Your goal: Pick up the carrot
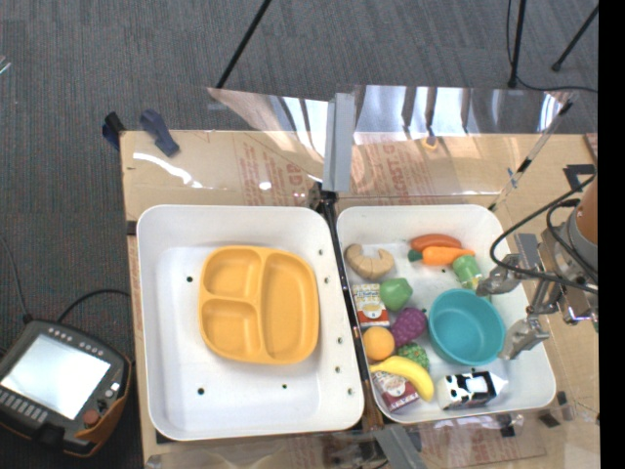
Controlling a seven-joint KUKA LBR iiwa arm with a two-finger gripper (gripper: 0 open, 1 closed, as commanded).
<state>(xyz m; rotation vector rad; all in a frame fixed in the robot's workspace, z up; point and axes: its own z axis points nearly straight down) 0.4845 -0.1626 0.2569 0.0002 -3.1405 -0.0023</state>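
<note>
Hovering at the right bin's edge, the tool [518,309] has no hold on the carrot [446,256].

Spread wide and holding nothing, its two fingers stand over the right rim of the right bin [535,360], beside the teal bowl [466,326]; the carrot lies toward the far side of that bin, up and to the left of the tool in the view, with its long axis running roughly left to right and its green tip at the left; a red-orange piece [435,241] sits just behind it, touching or nearly so, and a green item [467,271] sits just in front; judging from this, the tool must travel leftward and away past the bowl; the left bin [156,360] carries a yellow divided plate [260,304]; both bins rest on a cardboard-covered desk [244,169] above dark carpet [98,57].
</note>
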